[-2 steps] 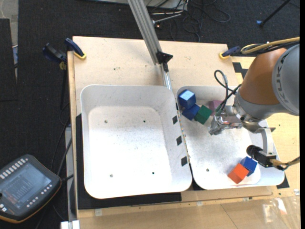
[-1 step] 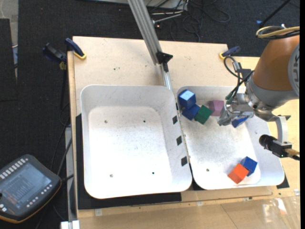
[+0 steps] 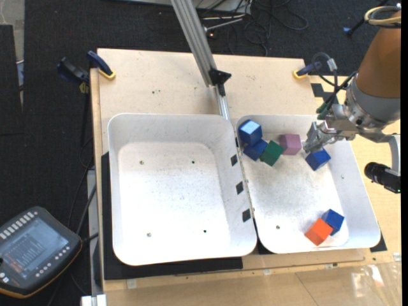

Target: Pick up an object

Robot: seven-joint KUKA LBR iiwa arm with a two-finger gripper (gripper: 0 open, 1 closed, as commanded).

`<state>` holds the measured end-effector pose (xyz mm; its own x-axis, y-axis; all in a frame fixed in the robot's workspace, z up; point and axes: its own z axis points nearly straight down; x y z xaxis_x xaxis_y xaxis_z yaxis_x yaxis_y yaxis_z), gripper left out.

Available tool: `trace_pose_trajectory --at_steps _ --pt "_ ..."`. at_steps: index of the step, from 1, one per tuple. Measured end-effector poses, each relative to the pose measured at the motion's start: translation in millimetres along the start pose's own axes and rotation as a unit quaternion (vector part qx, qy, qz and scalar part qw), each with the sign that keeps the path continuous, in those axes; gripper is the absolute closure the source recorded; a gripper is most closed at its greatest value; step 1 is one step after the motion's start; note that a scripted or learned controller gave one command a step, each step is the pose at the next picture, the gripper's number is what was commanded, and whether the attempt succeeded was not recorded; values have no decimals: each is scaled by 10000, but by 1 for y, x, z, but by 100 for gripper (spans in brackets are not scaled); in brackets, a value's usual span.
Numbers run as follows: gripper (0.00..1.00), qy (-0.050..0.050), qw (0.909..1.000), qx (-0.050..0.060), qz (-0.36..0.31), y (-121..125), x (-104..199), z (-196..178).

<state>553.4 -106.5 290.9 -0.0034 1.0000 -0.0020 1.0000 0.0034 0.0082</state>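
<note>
Directly beneath jaws (image 3: 317,146): blue cube (image 3: 318,159), touching.

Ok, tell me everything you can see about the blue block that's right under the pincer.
The blue block is a small solid-looking cube, matte, plain dark blue. It sits tilted, one corner pointing down the picture, in the right bin near its upper right part, apart from the other blocks. The pincer is right over its top edge; whether it grips the block cannot be told.
</note>
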Motion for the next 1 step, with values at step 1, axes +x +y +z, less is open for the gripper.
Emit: trace_pose_trajectory --at_steps 1 --pt "100 14 10000 26 -22 19 52 0"
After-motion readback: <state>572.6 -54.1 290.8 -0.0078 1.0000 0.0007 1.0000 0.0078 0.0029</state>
